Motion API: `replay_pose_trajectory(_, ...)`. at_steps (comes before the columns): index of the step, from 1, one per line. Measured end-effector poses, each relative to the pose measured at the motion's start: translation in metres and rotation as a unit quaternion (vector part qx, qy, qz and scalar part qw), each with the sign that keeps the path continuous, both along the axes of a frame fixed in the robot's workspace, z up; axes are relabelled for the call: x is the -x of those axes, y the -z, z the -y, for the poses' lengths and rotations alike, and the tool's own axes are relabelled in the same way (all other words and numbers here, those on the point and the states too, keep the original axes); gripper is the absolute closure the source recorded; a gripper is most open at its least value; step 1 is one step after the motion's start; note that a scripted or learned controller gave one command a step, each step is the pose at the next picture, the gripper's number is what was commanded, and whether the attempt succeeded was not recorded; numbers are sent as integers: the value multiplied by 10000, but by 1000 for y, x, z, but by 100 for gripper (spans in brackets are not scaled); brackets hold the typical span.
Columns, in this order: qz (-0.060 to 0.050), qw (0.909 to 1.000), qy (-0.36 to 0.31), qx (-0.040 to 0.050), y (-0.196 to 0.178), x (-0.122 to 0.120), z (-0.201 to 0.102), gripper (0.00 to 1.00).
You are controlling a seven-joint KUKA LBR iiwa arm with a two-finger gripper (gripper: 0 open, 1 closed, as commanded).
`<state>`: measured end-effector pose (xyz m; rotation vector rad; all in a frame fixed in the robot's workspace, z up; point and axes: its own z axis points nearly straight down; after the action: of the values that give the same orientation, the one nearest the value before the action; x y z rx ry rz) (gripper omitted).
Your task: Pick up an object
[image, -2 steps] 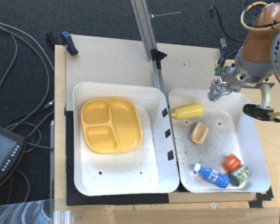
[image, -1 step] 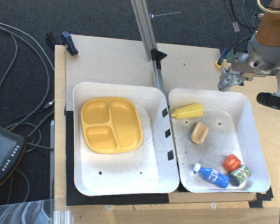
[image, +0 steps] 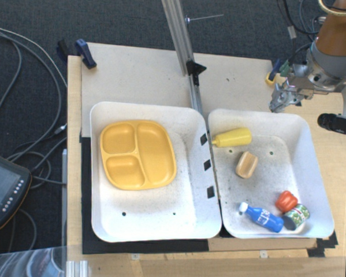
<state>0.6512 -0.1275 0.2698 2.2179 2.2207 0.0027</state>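
Observation:
My gripper (image: pixel 281 102) hangs above the back rim of the right bin (image: pixel 319 171), near its far right corner, with nothing visibly between its fingers. In that bin lie a yellow bottle (image: pixel 232 137) at the back left, a tan bread-like piece (image: pixel 247 165) just below it, a blue bottle (image: pixel 263 217) at the front, and a red-orange piece (image: pixel 286 200) beside a green and white can (image: pixel 297 216) at the front right. All of them lie well clear of the gripper.
The left bin (image: pixel 100 212) holds a yellow three-compartment tray (image: pixel 137 154). A slanted metal pole (image: pixel 178 25) rises behind the gap between the bins. Blue clamps (image: pixel 85 52) sit on the bench's back corners. Cables and a tablet (image: pixel 2 187) lie on the floor at left.

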Motion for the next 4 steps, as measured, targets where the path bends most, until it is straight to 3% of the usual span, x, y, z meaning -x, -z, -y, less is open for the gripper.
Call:
replay_pose_trajectory(3,-35,10000,-23,-17,-6,66,-144,100)
replay_pose_trajectory(4,-46,10000,-18,-16,15,91,-183,100)
